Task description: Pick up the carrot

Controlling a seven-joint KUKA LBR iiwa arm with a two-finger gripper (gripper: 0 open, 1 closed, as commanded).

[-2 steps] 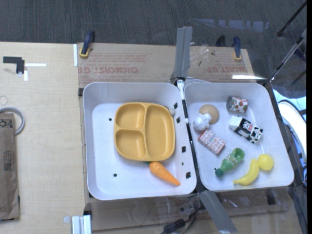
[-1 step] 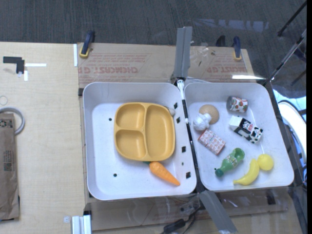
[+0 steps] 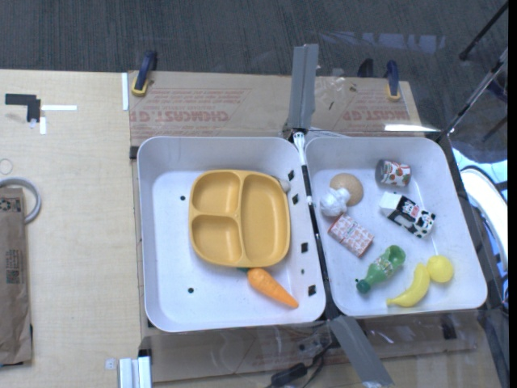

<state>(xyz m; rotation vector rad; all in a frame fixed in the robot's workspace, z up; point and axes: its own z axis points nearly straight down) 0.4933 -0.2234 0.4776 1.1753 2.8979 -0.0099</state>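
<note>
An orange carrot (image 3: 271, 288) lies in the left bin (image 3: 161, 241), near its front wall, just below the front right corner of a yellow divided plate (image 3: 240, 218). It points to the lower right and nothing covers it.
The right bin (image 3: 460, 217) holds a green bottle (image 3: 380, 269), a yellow banana (image 3: 412, 289), a yellow lemon (image 3: 440, 268), a pink patterned packet (image 3: 350, 235), a black-and-white milk carton (image 3: 409, 214), a small can (image 3: 393, 173) and a brown and white mushroom (image 3: 340, 194). A brown paper bag (image 3: 12, 273) lies at the far left.
</note>
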